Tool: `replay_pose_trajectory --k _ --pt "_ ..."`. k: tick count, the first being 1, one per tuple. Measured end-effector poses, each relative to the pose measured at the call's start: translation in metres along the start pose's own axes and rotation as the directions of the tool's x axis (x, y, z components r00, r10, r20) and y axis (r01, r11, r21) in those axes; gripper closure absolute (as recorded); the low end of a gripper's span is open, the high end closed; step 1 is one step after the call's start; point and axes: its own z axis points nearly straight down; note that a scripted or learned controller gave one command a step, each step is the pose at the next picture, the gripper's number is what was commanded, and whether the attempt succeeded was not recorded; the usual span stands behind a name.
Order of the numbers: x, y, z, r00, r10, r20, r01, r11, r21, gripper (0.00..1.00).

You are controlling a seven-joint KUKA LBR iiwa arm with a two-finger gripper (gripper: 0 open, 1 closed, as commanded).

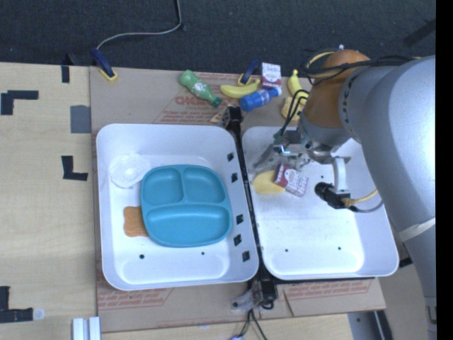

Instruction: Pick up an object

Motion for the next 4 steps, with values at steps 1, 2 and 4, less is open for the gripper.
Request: replay_pose_trajectory --k 1,2,4 --pt "-0.001 0.006 0.000 1.000 -0.001 -0.002 0.001 1.000 0.002 0.00" --pt "-0.005 0.002 0.000 1.000 -0.001 -0.001 0.001 1.000 -0.001 0.00" --pt "-0.005 0.002 -0.010 1.000 -0.001 -0.001 0.001 1.000 -0.001 0.00"
